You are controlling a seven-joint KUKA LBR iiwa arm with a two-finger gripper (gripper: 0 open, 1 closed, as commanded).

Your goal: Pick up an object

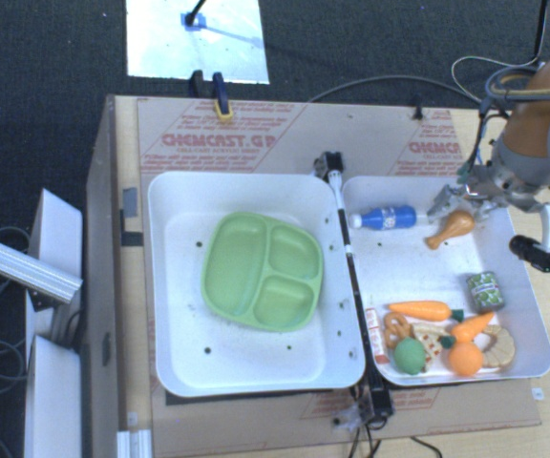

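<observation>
My gripper (466, 201) hangs over the far right part of the right bin (533, 327), its fingers spread and open. Just below and in front of it a tan toy drumstick (450, 227) lies tilted on the bin floor; nothing shows it clamped between the fingers. To the drumstick's left lies a blue bottle (386, 218) on its side. A small green patterned can (485, 290) sits near the right wall.
Heaped at the right bin's near edge are two carrots (420, 309), an orange (464, 358), a green ball (410, 355), a pretzel (396, 326) and a cookie (497, 347). The left bin (175, 351) holds a green divided plate (263, 270). Cables run behind the arm.
</observation>
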